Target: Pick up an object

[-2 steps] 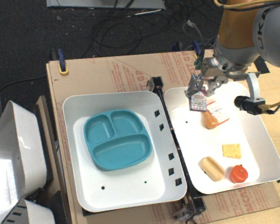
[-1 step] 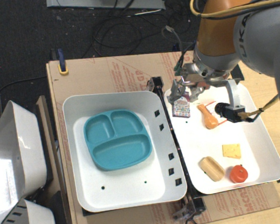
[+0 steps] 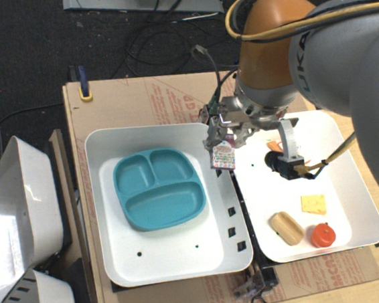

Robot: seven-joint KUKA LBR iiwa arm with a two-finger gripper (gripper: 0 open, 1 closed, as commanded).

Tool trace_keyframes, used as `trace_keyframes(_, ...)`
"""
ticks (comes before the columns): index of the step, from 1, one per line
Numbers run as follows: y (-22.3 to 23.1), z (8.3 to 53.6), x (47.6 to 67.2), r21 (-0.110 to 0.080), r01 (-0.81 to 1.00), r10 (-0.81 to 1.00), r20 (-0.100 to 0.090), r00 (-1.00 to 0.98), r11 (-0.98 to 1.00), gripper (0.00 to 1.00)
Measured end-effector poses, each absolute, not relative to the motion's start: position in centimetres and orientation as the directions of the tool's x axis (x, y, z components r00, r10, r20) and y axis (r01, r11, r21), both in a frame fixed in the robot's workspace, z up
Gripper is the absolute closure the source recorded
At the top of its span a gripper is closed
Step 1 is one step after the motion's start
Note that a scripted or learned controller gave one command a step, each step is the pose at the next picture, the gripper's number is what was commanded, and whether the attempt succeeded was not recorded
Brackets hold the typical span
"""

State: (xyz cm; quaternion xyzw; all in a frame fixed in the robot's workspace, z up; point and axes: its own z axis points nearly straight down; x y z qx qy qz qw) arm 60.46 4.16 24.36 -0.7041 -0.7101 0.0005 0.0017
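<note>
- The tool [image 3: 223,142] was closed on a small printed packet [image 3: 222,158], pinching only its top edge.
- The packet hung over the seam between the left bin [image 3: 109,216] and the right bin [image 3: 342,165], beside the teal plate [image 3: 158,188].
- Risk: so shallow a pinch could let the packet slip or swing loose during any quick move.
- Risk: a drop here could land on the rims or in the gap between the bins, where regrasping would be awkward.
- The yellow wedge [image 3: 313,204], tan roll [image 3: 286,228] and red ball [image 3: 323,235] lay well apart.

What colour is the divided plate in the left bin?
The divided plastic plate is teal; camera view.
</note>
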Motion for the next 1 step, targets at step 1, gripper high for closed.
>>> trace_keyframes(1,8.05,23.2,58.6,-0.004,1.0,1.0,0.001,-0.007,0.007,1.0)
